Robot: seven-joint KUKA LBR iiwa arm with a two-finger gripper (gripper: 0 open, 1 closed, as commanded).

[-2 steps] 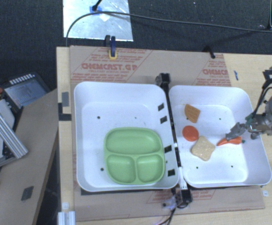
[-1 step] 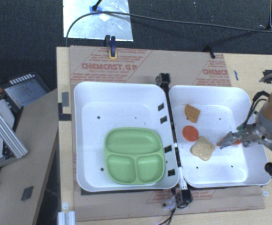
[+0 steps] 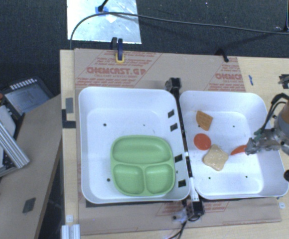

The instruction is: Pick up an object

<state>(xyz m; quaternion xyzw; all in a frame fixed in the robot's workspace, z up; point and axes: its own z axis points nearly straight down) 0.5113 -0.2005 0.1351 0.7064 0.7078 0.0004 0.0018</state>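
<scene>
My tool (image 3: 250, 147) sits at right centre of the frame, in the right bin (image 3: 234, 188); its state I cannot tell. An orange piece (image 3: 238, 150) touches it. Left of that: beige block (image 3: 216, 158), red disc (image 3: 202, 141), tan cracker (image 3: 204, 119). The left bin (image 3: 92, 133) holds a green tray (image 3: 142, 164).

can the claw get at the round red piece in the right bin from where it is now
Probably yes. The claw sits low in the right bin, and the round red piece lies uncovered to its left. Only a small orange-red piece lies between them; the beige piece sits just below.
</scene>
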